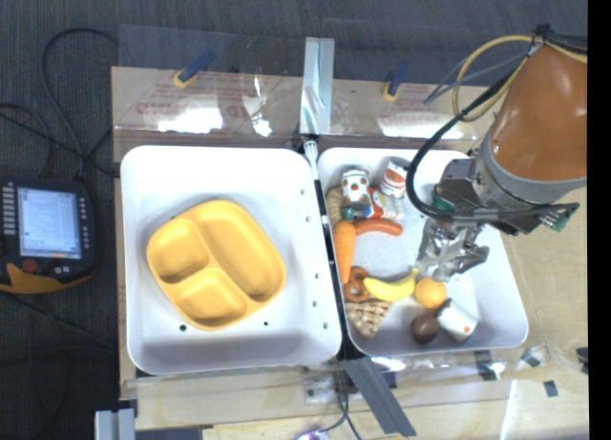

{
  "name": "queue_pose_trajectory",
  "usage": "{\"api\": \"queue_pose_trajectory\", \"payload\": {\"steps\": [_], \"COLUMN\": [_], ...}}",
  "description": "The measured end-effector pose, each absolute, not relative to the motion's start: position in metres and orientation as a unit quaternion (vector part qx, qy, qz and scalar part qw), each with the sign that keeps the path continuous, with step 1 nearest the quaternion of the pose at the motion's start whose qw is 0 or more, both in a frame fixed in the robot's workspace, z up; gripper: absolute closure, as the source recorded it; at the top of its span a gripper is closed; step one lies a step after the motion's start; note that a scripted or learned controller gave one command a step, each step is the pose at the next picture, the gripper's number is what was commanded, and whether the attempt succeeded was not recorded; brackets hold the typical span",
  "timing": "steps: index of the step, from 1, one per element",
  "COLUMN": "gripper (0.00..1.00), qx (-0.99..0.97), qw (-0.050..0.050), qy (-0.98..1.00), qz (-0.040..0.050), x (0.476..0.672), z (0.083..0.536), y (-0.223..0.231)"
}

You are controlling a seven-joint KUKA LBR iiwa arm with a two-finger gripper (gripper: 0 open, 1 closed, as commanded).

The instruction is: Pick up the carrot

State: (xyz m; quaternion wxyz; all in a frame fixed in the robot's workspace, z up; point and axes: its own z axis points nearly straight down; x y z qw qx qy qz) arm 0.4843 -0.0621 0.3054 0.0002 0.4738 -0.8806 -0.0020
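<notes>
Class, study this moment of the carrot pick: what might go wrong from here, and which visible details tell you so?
1. The gripper hangs over the banana and orange, away from the carrot; it may grab the wrong item.
2. The carrot lies against the right bin's left wall beside a red sausage, leaving little finger room.

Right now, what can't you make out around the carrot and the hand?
- Hand: in the camera view its fingers blur together against the bin; open or shut is unclear.
- Carrot: its lower end is crowded by a brown item; whether they touch is unclear.
- Small items beside the banana: too small to identify.
- Right bin: its upper right is hidden by the arm.
</notes>
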Motion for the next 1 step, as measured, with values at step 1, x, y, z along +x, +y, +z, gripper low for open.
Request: {"api": "queue_pose_trajectory", "payload": {"steps": [1], "gripper": [1.0], "qx": [0.473], "qw": [-0.002], "qy": [-0.881], "qz": [-0.001], "x": [0.4859], "z": [0.3159], "y": [-0.061]}}
